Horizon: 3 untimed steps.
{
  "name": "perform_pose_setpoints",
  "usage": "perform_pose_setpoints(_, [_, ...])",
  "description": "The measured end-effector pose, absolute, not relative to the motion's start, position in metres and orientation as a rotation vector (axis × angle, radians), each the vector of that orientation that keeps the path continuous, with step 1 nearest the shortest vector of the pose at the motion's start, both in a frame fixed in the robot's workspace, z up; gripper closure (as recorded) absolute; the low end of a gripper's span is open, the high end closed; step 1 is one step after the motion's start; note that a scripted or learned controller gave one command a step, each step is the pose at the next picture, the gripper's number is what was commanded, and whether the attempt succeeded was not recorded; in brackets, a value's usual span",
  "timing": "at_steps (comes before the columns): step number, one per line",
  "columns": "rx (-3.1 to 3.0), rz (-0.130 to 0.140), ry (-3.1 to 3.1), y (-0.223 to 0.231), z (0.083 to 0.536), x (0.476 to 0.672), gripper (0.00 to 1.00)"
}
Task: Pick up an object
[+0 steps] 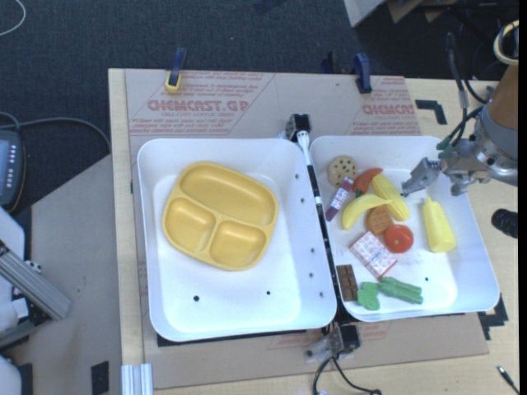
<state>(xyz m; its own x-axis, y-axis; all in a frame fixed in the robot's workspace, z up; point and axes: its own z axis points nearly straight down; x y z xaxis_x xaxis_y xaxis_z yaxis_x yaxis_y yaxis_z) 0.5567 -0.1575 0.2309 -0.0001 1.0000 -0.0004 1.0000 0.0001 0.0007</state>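
Note:
The right bin (473, 262) holds several toy foods: a cookie (342, 169), a corn cob (389, 197), a banana (359, 211), a red tomato (399, 238), a yellow bottle (438, 225), a pink-and-white box (373, 254), a brown bar (347, 282) and a green vegetable (392, 290). My gripper (437, 179) hangs over the bin's far right part, just above the yellow bottle and to the right of the corn. Its fingers (417, 177) are spread apart with nothing between them.
The left bin (156, 220) contains a yellow divided plate (219, 215). A black-and-white rod (311, 196) lies along the divider between the bins. Clamps (174, 71) sit at the bench's far edge. The arm enters from the right.

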Motion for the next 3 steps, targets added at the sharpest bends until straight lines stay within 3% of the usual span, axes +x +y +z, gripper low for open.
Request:
perform_pose_setpoints(2, [2.226,-0.005,2.226,-0.163,0.118,0.560,0.00])
perform_pose_setpoints(3, [2.223,0.007,2.224,-0.162,0.088,0.563,0.00])
